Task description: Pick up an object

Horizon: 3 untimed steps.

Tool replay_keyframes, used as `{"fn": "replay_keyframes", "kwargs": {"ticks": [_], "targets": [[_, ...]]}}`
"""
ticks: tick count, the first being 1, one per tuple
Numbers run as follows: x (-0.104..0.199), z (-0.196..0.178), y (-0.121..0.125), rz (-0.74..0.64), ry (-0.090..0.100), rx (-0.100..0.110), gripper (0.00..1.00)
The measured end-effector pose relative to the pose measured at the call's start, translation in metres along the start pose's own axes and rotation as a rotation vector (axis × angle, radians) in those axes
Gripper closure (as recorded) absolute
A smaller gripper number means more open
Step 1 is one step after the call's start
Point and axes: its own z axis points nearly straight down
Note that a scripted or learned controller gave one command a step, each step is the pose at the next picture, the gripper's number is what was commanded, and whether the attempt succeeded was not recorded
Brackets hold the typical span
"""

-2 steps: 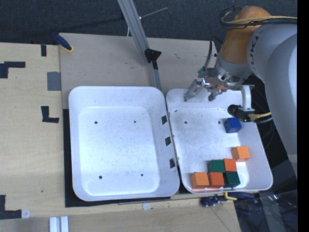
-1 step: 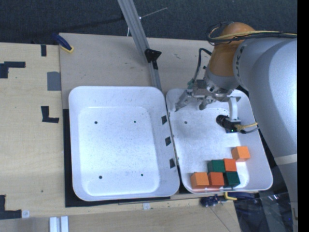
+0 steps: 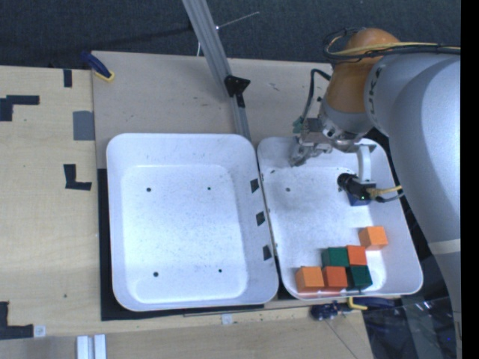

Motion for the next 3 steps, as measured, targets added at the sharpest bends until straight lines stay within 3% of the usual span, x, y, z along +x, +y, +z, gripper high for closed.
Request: {"fn": "replay_keyframes", "kwargs": {"ticks": [3], "targets": [[0.0,-0.116,0.005,0.002,0.0,-0.005,1.0]]}}
